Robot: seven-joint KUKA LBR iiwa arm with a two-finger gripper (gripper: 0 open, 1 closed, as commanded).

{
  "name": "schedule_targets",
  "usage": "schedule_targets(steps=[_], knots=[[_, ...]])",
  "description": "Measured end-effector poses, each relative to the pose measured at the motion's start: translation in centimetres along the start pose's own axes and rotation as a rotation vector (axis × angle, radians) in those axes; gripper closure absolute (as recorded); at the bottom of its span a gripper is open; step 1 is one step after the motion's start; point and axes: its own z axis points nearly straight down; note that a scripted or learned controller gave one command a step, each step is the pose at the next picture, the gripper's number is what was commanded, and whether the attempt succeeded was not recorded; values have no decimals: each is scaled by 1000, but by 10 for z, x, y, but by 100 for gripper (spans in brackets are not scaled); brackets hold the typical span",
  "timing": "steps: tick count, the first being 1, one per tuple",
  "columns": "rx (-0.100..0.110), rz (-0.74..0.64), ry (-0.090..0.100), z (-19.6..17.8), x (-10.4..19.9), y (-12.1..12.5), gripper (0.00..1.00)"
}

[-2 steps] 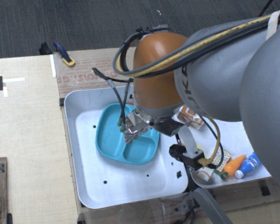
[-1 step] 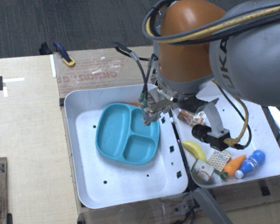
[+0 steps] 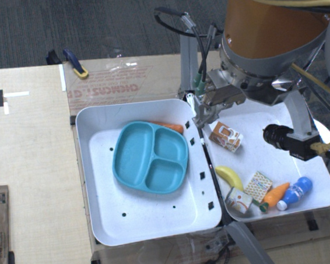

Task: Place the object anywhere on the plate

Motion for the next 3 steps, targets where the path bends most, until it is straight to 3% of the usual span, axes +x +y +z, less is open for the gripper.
schedule_targets(steps=[1,2,3], knots=[[3,-187,2,150,16,-5,100],[0,-208,1,117,-11,-11,100],[3,-195,3,192,-33,-17,100]])
